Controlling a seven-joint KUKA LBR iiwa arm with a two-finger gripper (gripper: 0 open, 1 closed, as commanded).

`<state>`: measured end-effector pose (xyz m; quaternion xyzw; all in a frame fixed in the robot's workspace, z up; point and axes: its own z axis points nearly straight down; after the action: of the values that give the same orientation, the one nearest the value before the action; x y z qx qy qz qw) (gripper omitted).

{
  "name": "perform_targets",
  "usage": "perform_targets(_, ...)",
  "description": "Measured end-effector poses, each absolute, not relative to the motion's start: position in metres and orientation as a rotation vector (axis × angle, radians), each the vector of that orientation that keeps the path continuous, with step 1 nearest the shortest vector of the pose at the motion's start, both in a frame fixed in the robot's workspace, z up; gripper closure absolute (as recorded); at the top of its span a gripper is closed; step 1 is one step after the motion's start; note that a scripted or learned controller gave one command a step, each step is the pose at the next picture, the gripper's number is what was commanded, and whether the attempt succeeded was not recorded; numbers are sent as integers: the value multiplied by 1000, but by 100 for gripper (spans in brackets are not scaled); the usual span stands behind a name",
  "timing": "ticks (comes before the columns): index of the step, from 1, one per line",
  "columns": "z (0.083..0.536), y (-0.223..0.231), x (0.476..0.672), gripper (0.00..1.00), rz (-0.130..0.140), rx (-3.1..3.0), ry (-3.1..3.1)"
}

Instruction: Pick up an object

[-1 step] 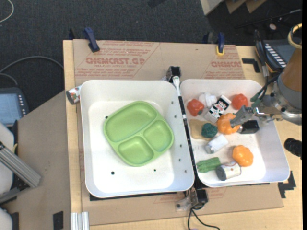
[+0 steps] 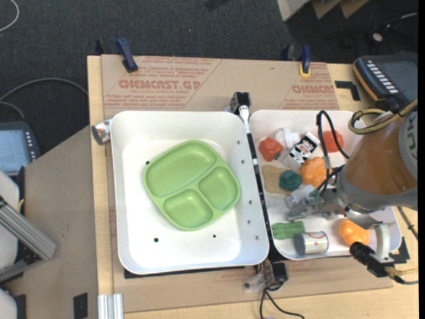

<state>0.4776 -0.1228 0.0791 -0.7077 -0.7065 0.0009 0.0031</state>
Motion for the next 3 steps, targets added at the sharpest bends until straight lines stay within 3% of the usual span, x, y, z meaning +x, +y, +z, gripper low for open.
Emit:
perform_targets(1,92,-123,479,100,0,-2221,-2218)
perform_targets(2,187,-40,481,100,-10,-2212,-2234)
perform_targets(3,337,19,484,100,-18,-2217,-2238)
